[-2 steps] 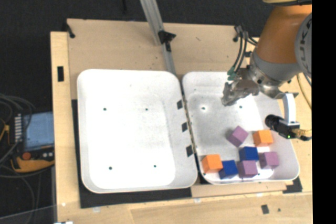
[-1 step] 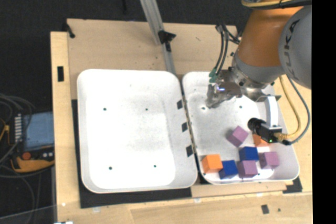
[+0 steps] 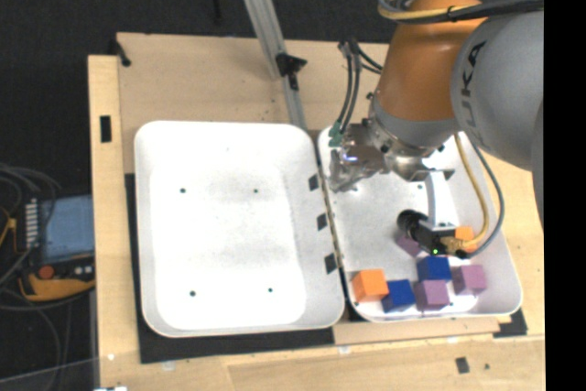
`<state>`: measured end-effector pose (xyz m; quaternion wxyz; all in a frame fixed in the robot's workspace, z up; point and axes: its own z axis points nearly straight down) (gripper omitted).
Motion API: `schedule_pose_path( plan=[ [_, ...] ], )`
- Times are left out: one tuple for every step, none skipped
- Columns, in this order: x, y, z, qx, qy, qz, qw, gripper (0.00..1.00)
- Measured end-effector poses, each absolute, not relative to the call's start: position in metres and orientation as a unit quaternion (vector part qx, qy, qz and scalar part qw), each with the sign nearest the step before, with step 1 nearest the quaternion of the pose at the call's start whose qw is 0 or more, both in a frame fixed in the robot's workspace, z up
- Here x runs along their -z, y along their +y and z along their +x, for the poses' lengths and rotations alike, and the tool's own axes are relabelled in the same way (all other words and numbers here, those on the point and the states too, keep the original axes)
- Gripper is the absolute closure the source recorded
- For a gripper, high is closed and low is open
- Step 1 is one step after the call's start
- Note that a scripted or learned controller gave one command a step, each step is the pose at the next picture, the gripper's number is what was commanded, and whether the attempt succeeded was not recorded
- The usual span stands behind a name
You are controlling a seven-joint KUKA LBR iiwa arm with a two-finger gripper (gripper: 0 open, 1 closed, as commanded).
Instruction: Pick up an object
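As I scan the near edge of the right bin (image 3: 509,296), I've got an orange block (image 3: 370,285), a blue block (image 3: 399,296) and a purple block (image 3: 431,294) in a row, with a second blue block (image 3: 435,268) and a second purple block (image 3: 473,277) just behind. Further back, the claw (image 3: 344,166) hangs by that bin's left wall, well apart from the blocks. Open, closed, gripping anything? I can't tell. Alongside, the left bin (image 3: 156,197) shares the desk (image 3: 183,78).
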<state>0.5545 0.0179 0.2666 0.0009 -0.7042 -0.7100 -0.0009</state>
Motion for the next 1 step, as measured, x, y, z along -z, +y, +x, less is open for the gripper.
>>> schedule_pose_path(
  plan=[
    [-0.2598,0.0761,0.5488,-0.0007,-0.71,-0.704,0.002,1.0]
  ],
)
